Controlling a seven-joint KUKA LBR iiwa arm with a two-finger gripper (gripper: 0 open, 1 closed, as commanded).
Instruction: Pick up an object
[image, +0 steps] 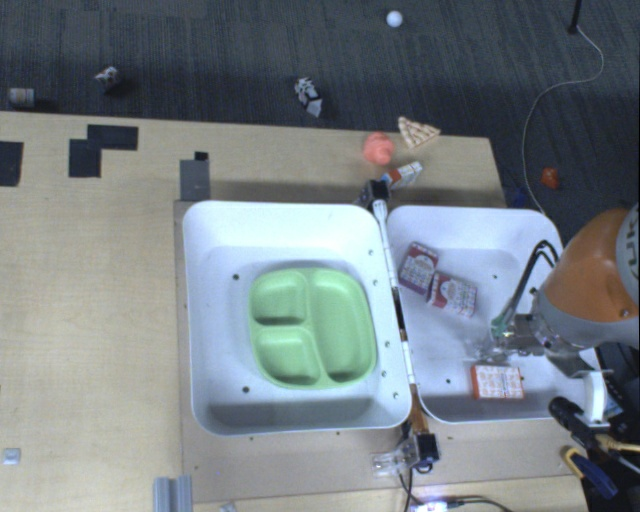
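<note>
- Biggest risk from here, I'd say: the gripper (497, 343) sits low in the right bin (470, 225), right above the small red-and-white packet (497, 381) near the bin's lower edge. That packet looks flat and thin, so a pinch could easily slide off it or just shove it against the wall.
- Can't tell how the pincer stands; it's a dark, blurry clump under the orange band (590, 280), and nothing visibly sits in it, so I wouldn't count anything as grabbed.
- Second worry: the two other packets lie close together, so a slightly off descent there could nudge both instead of catching one.
- Right bin contents: a reddish packet (417, 268) in the upper middle, a second one (454, 294) just beside it to the lower right, and the small packet at the bottom. Any of these could be the pick target; the bottom one is nearest.
- Left bin (215, 300): holds a green divided tray (308, 326) with three compartments, sitting in the middle. Compartments look bare.
- Outside the bins, upper middle of the frame: a pink ball (378, 148) on the bench, well apart from the arm.
</note>
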